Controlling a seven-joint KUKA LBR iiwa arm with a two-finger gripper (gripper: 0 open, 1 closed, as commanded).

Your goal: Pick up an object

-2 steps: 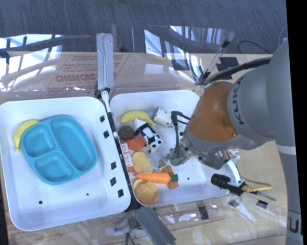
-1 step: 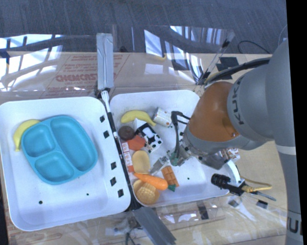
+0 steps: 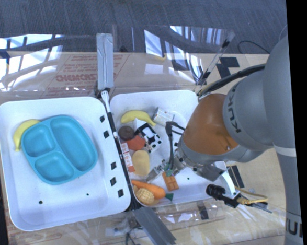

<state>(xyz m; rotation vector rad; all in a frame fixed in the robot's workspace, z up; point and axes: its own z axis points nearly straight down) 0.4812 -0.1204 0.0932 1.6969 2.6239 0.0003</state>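
You're looking at the tool [image 3: 170, 171] sitting low in the right bin [image 3: 186, 99], a bit below the middle of the frame, right where the toys are crowding together. Honestly I can't tell what state it's in, the arm's orange band [image 3: 209, 128] and grey wrist are hanging over most of it.

The thing that matters for you: the small orange block [image 3: 171, 183] is lying just below the tool, practically touching it, with its long side running roughly up and down the frame. So if that's your pick, the move is barely a nudge toward the bottom edge.

Just left of that, the carrot [image 3: 150, 188] is lying slanted over a yellow waffle-looking toy [image 3: 144, 197], and above them a pale potato-ish piece [image 3: 141, 162] is standing in the way. Room is tight there, so I'd guess a grab is going to bump neighbours.

Going further up, you're getting a red piece [image 3: 136, 143], a brown ball [image 3: 126, 132], a black-and-white cow toy [image 3: 153, 140], a banana [image 3: 135, 116] and a white box [image 3: 164, 115].

Way over on the left, the other bin [image 3: 23, 209] is carrying a blue divided plate [image 3: 58, 147] with a second banana [image 3: 22, 130] tucked against it.
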